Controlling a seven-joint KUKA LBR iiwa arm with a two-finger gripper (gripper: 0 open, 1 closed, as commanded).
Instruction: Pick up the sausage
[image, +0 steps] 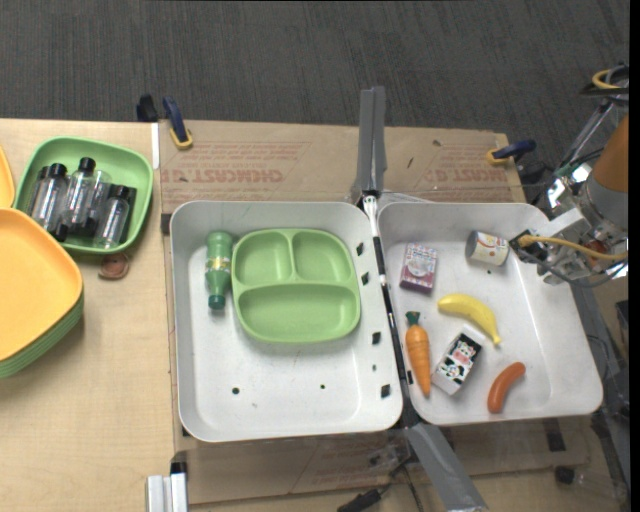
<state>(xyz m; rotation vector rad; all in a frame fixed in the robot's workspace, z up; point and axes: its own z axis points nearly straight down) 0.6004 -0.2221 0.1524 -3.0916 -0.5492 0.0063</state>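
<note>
Hovering at the right bin's (575, 330) far edge, the end effector (540, 250), its state untellable, must be lowered toward the sausage (505, 387) lying nearer the camera.

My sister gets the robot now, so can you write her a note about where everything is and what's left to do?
Gripper: at the right bin's right edge, near the upper end; holding nothing that I can see.
Sausage: lying flat at the near right of that bin, apart from the small carton and the carrot. The banana lies between gripper and sausage.
Done: nothing; sausage not yet picked.
Left: reach it, grip, lift.
</note>
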